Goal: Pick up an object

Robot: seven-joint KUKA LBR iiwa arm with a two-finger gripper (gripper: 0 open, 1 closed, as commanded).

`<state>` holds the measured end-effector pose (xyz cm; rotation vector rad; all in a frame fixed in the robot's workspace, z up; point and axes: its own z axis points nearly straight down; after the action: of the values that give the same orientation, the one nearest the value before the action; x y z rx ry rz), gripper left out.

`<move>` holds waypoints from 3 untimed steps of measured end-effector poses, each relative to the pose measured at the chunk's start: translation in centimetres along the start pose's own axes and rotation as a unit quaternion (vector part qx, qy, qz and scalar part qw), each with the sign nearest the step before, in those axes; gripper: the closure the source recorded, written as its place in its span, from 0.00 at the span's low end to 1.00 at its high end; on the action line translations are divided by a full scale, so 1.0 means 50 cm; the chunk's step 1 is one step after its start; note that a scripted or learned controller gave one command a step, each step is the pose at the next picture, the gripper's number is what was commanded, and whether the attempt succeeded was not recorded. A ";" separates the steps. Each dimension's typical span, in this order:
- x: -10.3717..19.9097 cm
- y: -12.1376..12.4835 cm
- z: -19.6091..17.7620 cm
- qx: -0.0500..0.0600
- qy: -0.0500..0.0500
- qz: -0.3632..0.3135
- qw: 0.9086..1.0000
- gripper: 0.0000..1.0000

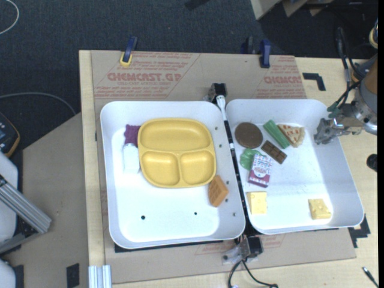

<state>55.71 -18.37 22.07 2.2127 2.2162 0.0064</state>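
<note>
We see our grey metal gripper (327, 131) at the frame's right side, a blocky, dull silver wrist behind it, and dark cables (345, 53) looping above it

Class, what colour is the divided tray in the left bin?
Yellow; the divided tray shows clearly in the camera view.

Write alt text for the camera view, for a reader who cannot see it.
A robot gripper hangs at the right edge of the right bin, which holds small toy foods; the left bin holds a yellow divided plate.
</note>
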 end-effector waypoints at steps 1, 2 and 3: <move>0.000 0.002 -0.009 0.003 0.001 0.000 1.000 1.00; 0.112 0.045 0.003 0.003 0.002 -0.002 1.000 1.00; 0.226 0.058 0.015 0.006 0.003 -0.002 1.000 1.00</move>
<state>58.61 -7.08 21.28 2.2169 2.2302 0.0008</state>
